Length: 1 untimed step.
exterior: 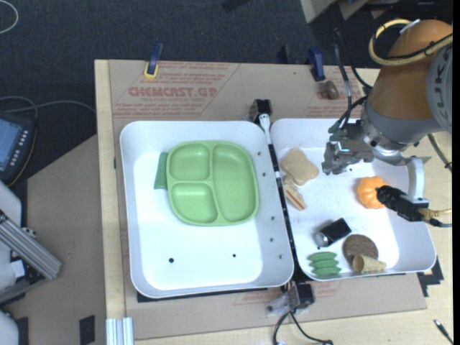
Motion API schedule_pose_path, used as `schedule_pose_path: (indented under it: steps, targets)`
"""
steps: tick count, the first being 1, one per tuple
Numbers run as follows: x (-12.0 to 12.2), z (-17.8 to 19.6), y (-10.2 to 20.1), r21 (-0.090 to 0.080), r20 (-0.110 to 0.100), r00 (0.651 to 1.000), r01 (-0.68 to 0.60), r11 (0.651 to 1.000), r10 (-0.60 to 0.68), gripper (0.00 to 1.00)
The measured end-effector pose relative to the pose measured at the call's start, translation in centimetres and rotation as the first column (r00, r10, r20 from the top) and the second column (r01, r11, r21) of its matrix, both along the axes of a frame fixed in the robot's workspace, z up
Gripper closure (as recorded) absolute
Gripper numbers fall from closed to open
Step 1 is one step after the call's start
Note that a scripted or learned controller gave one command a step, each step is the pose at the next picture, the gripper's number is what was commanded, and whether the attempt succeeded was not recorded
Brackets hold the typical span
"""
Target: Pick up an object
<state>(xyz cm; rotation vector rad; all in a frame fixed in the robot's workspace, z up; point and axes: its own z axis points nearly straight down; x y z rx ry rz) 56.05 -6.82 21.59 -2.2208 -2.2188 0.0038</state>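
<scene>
My gripper [336, 165] hovers low in the right bin [413, 246], beside the bread slice [299, 167], apparently gripping nothing; I cannot tell its opening. I judge this the approach step: next I must centre over one object and descend.

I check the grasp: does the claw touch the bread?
Apart. The camera view shows a strip of white bin floor between the claw and the bread.

Grey arm [402, 117], orange band, black cables; tool [336, 160] seemingly dark metal.
</scene>
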Motion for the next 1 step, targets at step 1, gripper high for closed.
schedule_pose_path:
  steps: [1]
  targets:
    - [0.54, 1.65, 0.14, -0.001, 0.007, 1.0, -0.002, 1.0, 0.002, 1.0]
